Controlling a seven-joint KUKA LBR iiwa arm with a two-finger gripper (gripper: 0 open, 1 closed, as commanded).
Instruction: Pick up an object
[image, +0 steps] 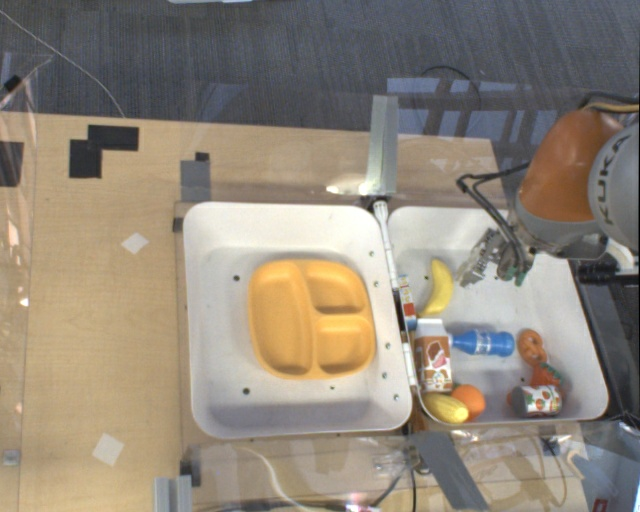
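My gripper (494, 262) hangs over the back of the right bin (590, 385), a little right of a yellow banana (439, 285). Nothing shows between its fingers. Below it lie a blue bottle (484, 343) on its side, a brown carton with a white cap (432, 358), an orange fruit (469, 400) beside a yellow lemon-like piece (446, 407), a red and orange item (531, 345) and a small printed can (538, 399). A thin red and white tube (405, 300) lies along the divider.
The left bin (215, 400) holds a yellow divided tray (310, 318). A metal bracket (383, 145) stands at the back between the bins. Black cables run near the arm's orange band (560, 170).
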